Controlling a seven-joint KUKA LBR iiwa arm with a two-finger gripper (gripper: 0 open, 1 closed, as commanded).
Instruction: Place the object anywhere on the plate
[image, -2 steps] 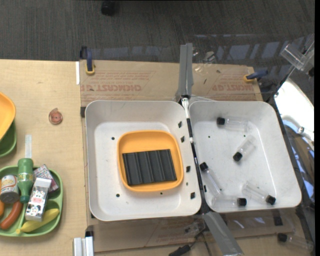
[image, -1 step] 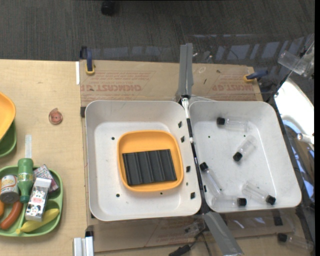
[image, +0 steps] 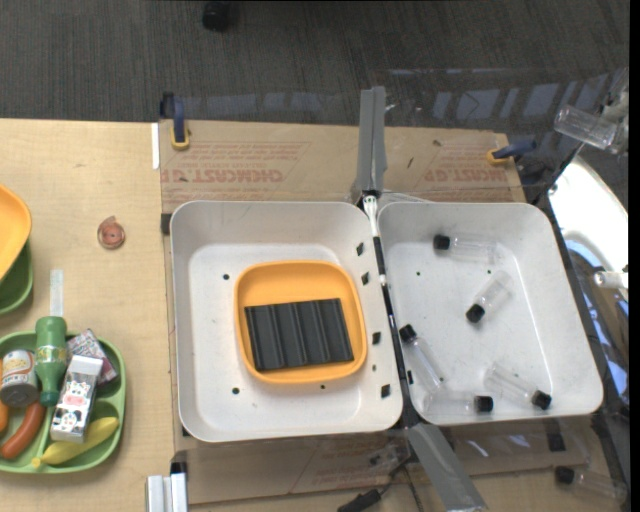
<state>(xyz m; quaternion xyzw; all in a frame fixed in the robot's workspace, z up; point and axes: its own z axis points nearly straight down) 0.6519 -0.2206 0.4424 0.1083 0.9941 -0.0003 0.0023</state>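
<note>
An orange plate (image: 298, 277) with rounded corners sits in the middle of the left white bin (image: 200, 300). A dark grey ribbed rectangular object (image: 300, 333) lies flat on the plate, well inside its rim. Several clear vials with black caps lie scattered in the right white bin (image: 540, 250), among them one (image: 487, 300) near its middle and one (image: 515, 387) by its front wall.
A green tray (image: 100, 440) of toy food stands on the wooden table at the lower left. An orange bowl (image: 10, 235) pokes in at the left edge, with a small pink disc (image: 111, 233) near it. A grey post (image: 372, 140) rises behind the bins' shared edge.
</note>
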